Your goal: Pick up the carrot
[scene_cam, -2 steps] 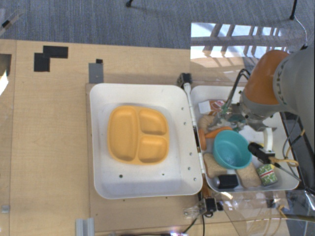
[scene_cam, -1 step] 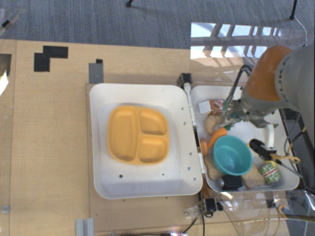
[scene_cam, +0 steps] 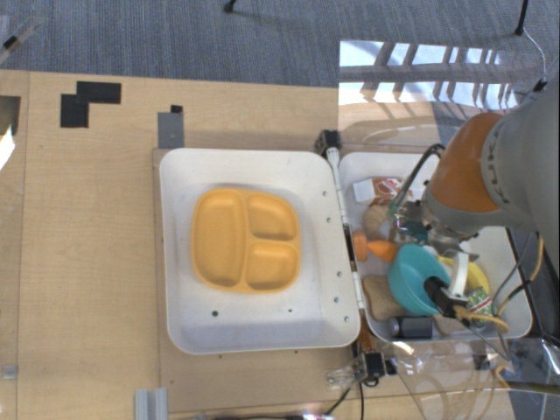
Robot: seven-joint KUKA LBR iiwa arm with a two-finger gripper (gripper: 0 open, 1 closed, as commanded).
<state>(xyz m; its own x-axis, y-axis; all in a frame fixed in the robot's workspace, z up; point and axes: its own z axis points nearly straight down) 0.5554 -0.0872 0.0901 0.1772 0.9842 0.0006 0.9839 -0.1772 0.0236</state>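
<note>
The end effector (scene_cam: 404, 224) hovers low in the right bin (scene_cam: 516, 322); I cannot tell its grip state. The carrot (scene_cam: 379, 250) lies just below and left of it, seemingly not yet lifted, so the pickup remains.

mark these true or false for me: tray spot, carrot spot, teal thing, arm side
1. The yellow divided tray lies in the left bin. True.
2. The carrot lies on the yellow divided tray. False: it lies in the right bin, near that bin's left wall.
3. A teal cup lies in the right bin beside the carrot. True.
4. The arm reaches over the left bin. False: it hangs over the right bin.
</note>
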